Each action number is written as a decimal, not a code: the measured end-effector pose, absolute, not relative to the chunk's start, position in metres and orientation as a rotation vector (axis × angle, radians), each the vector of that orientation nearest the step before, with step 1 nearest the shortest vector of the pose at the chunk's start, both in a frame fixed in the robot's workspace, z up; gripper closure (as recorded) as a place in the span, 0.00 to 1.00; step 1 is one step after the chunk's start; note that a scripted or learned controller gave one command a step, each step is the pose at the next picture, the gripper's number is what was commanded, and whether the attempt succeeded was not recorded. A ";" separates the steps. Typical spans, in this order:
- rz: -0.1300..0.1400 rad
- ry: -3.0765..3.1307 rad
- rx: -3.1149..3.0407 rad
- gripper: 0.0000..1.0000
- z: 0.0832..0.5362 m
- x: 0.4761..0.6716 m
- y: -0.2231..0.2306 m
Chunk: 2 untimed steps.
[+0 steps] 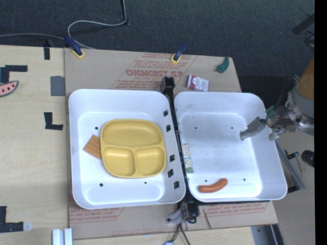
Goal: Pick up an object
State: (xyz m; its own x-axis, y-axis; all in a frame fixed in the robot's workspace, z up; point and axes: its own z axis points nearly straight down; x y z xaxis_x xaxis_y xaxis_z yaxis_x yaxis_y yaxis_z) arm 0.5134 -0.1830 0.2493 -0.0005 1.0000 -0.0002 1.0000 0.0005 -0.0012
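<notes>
An orange-red sausage [212, 186] lies near the front wall of the right bin [225, 102]. In the left bin [82, 137] a yellow divided plate [134, 147] rests with a brown square cracker [93, 147] tucked partly under its left side. My gripper [263, 130] hangs over the right bin's right rim, well behind and to the right of the sausage. It is open, with one grey finger [250, 130] reaching in over the bin floor and nothing between the two.
Both bins sit on a cardboard sheet [148, 70]. Behind the bins lie a small red and white packet [197, 82] and a green clip [223, 64]. Yellow clamps [178, 56] hold the cardboard's far edge. A black hinge strip [171, 137] divides the bins.
</notes>
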 end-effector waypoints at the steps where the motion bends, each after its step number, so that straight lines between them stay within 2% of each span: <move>1: 0.002 -2.219 -2.218 0.00 0.107 0.491 -0.172; 2: -0.001 -2.224 -2.226 0.00 0.086 0.485 -0.139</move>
State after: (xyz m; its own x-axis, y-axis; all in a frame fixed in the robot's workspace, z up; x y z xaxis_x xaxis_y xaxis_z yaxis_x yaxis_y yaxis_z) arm 0.4848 -0.1391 0.0863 0.0011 1.0000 -0.0030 1.0000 -0.0011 0.0041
